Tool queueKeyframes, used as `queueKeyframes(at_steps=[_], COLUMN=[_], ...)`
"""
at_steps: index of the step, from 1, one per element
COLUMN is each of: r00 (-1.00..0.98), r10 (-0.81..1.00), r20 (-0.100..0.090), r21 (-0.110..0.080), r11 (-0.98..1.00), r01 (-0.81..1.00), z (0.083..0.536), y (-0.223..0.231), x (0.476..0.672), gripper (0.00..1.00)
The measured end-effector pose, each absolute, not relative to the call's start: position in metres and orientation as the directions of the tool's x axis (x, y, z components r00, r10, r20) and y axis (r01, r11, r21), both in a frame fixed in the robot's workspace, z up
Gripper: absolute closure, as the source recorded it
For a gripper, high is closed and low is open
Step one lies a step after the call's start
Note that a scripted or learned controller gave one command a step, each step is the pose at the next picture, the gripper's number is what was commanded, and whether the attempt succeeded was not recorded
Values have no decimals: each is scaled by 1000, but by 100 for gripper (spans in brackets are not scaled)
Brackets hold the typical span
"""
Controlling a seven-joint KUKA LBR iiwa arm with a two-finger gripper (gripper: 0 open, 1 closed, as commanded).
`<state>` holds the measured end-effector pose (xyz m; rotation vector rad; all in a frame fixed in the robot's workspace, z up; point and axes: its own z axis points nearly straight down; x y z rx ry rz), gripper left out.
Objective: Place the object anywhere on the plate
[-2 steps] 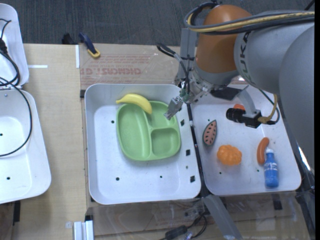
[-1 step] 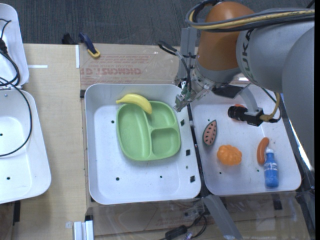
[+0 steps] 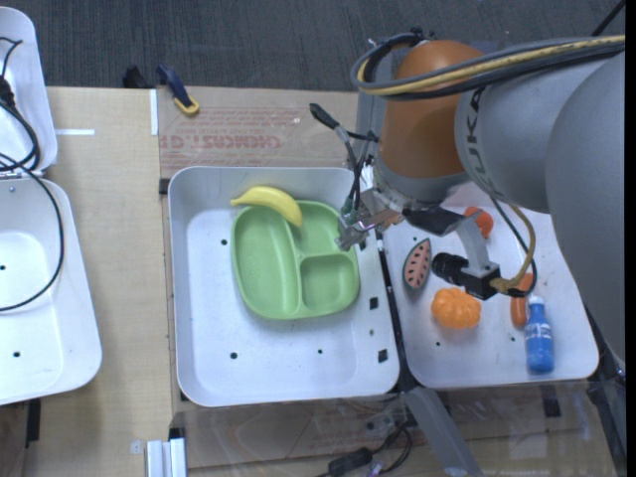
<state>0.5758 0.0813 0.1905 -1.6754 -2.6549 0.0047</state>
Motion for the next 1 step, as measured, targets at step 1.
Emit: queueKeyframes(at_steps=[1], r00=[-430], r10=[903], r20=[0], r21=[-4], r11=[430], r01=[903], z=[191], y=[81], x=[576], gripper=[0])
